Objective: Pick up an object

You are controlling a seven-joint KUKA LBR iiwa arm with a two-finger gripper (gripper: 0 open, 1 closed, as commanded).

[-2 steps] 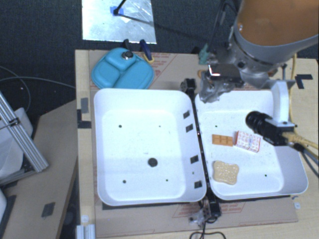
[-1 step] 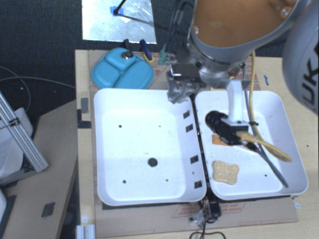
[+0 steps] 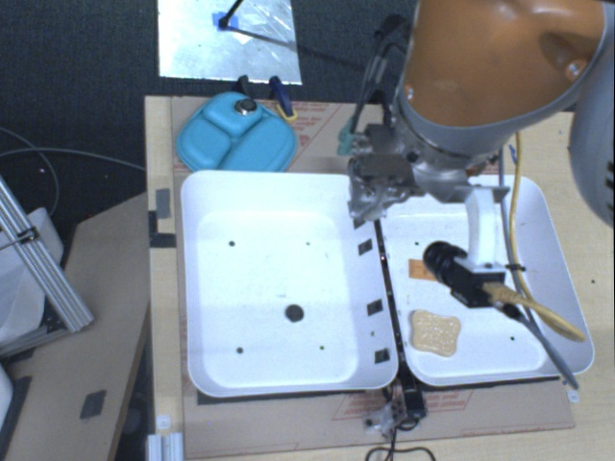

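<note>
Camera view: a pale, bumpy, rounded-square cracker (image 3: 435, 332) lies flat at seven o'clock in the right bin (image 3: 548, 248), with a small orange tile (image 3: 419, 270) just beyond it at eleven o'clock. The gripper (image 3: 368, 202) hangs over the bins' shared wall; whether it is clenched or released cannot be told.

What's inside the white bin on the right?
A bumpy tan piece and a small orange bit lie in the right bin. The arm covers its far end, so anything there is hidden.

Place: robotics lab.
Arm: grey-and-orange industrial arm (image 3: 500, 56) above the counter (image 3: 159, 157).
Bins: left bin (image 3: 269, 248), right bin (image 3: 548, 257) on the counter.
Frame: aluminium rail (image 3: 38, 267) left of the counter.
</note>
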